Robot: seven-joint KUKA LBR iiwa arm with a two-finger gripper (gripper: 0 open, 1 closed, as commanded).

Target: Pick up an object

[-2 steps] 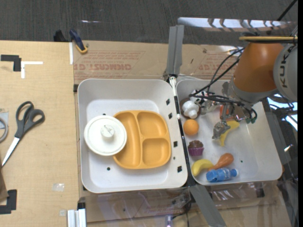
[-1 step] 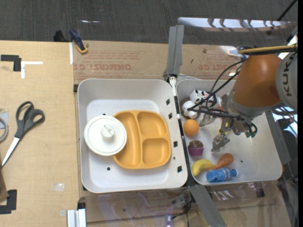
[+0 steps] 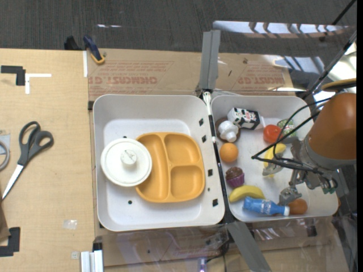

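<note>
- Pale wooden bench [image 3: 45, 208] under a dark floor at the far side; brown cardboard sheet [image 3: 147, 75] behind two shallow white bins.
- On the bench at left: black-handled scissors [image 3: 25, 149].
- In the left bin [image 3: 102, 208]: yellow divided plate [image 3: 173, 166], with a white round lid [image 3: 126, 161] overlapping its left edge.
- In the right bin [image 3: 317, 211], from far to near: black-and-white cow toy [image 3: 245, 117], white lumpy object [image 3: 228, 130], red tomato-like piece [image 3: 272, 132], orange ball [image 3: 228, 152], purple piece [image 3: 235, 177], banana [image 3: 245, 193], blue bottle [image 3: 262, 207] lying on its side, small orange piece [image 3: 298, 207] at the bottle's right end.
- Partly hidden yellow object [image 3: 277, 150] behind black cables, left of the arm.
- Grey arm with orange band [image 3: 337, 126] over the right bin's right side.
- Gripper [image 3: 294, 192] pointing down near the bin's near-right corner, just above the blue bottle's right end and the small orange piece.
- Fingers slightly parted, nothing visibly between them; blue bottle and orange piece just near of the fingertips, apparently not touching, though hard to tell for sure.
</note>
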